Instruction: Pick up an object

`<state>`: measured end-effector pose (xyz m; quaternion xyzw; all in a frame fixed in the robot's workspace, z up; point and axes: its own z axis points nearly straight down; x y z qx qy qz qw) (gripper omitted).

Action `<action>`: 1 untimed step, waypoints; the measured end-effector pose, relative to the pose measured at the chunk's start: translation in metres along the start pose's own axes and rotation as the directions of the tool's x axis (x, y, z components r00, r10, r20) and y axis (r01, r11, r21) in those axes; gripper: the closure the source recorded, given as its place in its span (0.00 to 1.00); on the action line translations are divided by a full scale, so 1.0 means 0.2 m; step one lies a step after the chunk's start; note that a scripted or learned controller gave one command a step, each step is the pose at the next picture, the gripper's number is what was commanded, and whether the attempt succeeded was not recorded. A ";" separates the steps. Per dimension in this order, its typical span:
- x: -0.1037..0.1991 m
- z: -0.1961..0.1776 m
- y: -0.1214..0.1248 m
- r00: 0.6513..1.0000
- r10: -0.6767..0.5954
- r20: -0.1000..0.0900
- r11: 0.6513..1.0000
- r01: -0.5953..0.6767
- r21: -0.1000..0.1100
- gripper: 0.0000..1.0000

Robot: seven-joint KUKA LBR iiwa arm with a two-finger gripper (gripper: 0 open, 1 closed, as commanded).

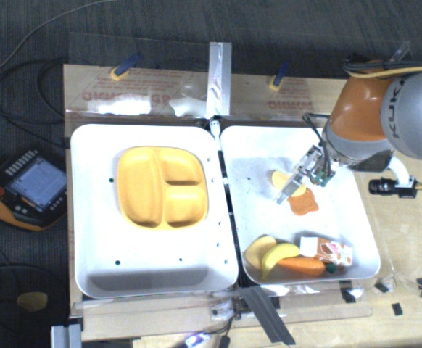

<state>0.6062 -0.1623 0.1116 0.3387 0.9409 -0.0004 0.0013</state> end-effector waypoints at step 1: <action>-0.02 0.11 -0.17 1.000 -0.007 0.010 1.000 0.007 -0.004 0.00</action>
